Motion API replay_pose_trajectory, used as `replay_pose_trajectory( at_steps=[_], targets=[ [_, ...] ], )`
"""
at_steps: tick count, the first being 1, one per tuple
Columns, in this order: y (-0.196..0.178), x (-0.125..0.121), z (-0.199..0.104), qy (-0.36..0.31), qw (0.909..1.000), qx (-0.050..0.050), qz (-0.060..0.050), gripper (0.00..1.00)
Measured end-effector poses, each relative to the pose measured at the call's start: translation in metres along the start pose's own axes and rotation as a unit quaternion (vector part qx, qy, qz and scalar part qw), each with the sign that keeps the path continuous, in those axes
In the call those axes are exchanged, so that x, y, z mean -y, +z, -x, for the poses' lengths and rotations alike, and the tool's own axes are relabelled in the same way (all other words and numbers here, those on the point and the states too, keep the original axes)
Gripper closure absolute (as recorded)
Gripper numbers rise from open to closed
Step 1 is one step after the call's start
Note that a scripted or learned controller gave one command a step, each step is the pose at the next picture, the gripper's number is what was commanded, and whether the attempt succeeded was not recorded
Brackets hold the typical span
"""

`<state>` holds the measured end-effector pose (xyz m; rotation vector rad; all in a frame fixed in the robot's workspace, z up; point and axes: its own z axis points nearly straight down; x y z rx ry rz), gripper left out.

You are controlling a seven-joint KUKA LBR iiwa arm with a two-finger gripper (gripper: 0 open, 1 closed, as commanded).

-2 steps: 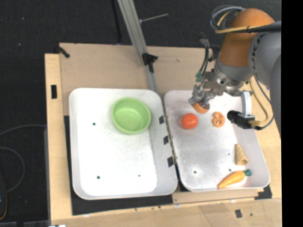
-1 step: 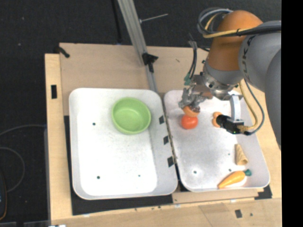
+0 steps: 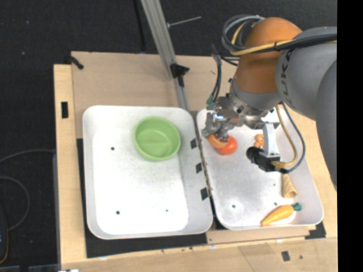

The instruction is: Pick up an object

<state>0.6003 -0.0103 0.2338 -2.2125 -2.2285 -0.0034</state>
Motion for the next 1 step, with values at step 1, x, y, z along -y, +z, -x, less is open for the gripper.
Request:
replay_pose_trajectory(
  at_steps=[1],
  targets=[
    [0.0055,0.0322,-0.0372,0.001,1.0,0.001,-0.001,1.0]
  ],
)
